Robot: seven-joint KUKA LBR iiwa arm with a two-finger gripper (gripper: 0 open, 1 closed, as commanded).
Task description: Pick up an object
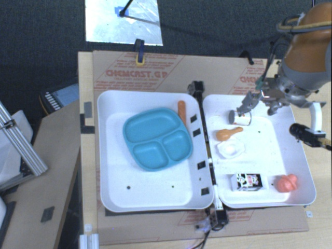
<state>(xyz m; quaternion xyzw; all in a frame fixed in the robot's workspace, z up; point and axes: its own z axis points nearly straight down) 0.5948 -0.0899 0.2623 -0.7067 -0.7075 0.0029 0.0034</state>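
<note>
My gripper (246, 108) hangs over the back of the right bin (295, 154), reaching in from the arm at the upper right. Its tip is just above a small white cylinder (239, 119), and I cannot tell whether they touch. In front of that lie an orange spoon-shaped piece (228, 134) and a pale translucent piece (230, 149). A black-and-white box (248, 181) and a pink lump (286, 182) rest near the bin's front edge.
The left bin (114, 180) holds a blue divided plate (157, 138) with a thin orange stick (181, 109) at its back right corner. A black divider (203, 139) runs between the bins. Another black part of the arm (306, 134) overhangs the right bin's right rim.
</note>
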